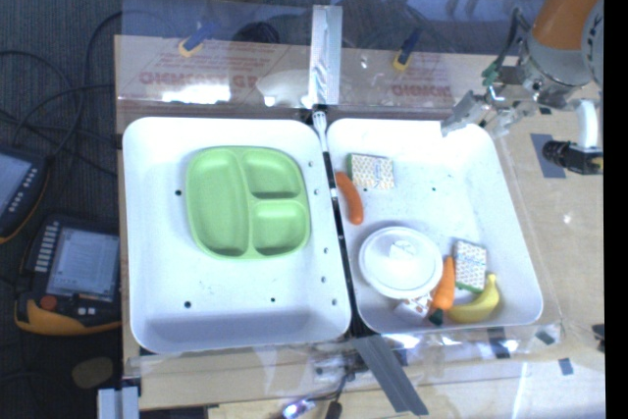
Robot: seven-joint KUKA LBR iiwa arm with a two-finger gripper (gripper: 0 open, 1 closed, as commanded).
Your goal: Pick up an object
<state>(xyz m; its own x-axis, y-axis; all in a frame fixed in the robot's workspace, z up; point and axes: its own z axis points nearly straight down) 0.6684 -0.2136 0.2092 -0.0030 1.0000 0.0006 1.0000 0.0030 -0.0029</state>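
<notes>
Lying around one white bowl (398,260): two carrots (349,196), two patterned sponges (372,172), one banana (475,303), wooden tabletop (559,231), fingers' (461,118) state unclear.

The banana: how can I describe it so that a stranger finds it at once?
Look at the right bin, then at its near right corner. The banana lies there, below a patterned sponge and beside an upright carrot. It is the one yellow, curved thing among them.

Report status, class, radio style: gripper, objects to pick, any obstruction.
Gripper over right bin's far corner, holding nothing. Banana, carrots, bowl untouched in that bin. Nothing blocking.
</notes>
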